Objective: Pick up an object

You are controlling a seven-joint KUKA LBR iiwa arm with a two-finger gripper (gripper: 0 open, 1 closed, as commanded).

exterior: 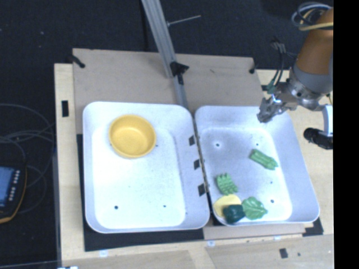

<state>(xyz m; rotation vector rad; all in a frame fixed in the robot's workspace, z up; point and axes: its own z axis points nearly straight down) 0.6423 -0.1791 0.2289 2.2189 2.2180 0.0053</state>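
Two white bins sit on the worktop: left bin (101, 206) has a yellow bowl (132, 135), right bin (291, 144) holds green toys (262, 159) along its near side. Jaws (266, 115) hang over the right bin's far rim; cannot tell their state. Nothing picked yet; open floor below, toys crowd the near corner.

You have a plain yellow bowl (132, 135) in the white left bin (101, 206); the white right bin (235, 122) holds light green pieces (263, 159), a dark green block (233, 212) and a pale yellow piece (226, 201)
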